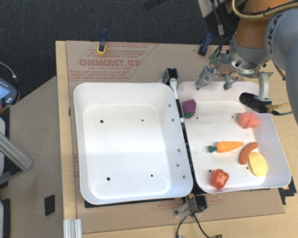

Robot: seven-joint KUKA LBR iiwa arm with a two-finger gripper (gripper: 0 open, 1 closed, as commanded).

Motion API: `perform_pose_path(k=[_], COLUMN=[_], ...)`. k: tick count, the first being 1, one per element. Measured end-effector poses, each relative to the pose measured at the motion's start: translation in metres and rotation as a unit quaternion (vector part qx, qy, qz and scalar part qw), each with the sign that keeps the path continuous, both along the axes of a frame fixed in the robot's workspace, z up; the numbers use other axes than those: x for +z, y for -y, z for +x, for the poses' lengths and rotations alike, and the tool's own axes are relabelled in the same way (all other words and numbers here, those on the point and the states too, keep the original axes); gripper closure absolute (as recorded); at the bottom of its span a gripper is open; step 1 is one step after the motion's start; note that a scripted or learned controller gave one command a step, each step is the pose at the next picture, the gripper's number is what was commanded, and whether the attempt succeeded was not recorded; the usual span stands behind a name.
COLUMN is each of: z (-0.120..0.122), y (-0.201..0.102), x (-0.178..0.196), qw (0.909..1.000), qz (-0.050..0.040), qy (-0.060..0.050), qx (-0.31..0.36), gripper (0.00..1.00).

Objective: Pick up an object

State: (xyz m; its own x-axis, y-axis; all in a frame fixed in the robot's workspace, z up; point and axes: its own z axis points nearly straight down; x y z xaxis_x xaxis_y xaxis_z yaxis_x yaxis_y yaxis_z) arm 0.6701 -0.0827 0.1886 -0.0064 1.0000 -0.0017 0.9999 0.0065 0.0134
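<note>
In the camera view the tool (215, 80) is seen spread open, nothing between its fingers, over the right bin's (283, 152) 12 o'clock rim. Within the bin lie a purple piece (188, 107) at 9 o'clock and a carrot (226, 146) near centre — well apart.

Bench top is a cardboard sheet (116, 58) with red print near its far edge. Yellow-and-blue clamp (102, 42) pins that far edge left of the print; a blue clamp (205, 43) sits further right on the same edge. Black clip (169, 75) at the far end of the seam between the bins, another clip (196, 203) at the near end with a cable trailing off toward the bottom. Dark carpet (64, 9) beyond the bench. Aluminium rail (7, 145) at far left.
</note>
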Motion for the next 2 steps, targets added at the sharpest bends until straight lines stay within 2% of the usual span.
perform_pose_path(k=[1,2], z=[-0.032,-0.095], y=[-0.005,-0.009], x=[-0.004,0.113], qw=[1.0000,1.0000], qz=[0.0012,0.0006], qy=[-0.009,-0.002], qx=[-0.004,-0.003], gripper=[0.00,0.00])
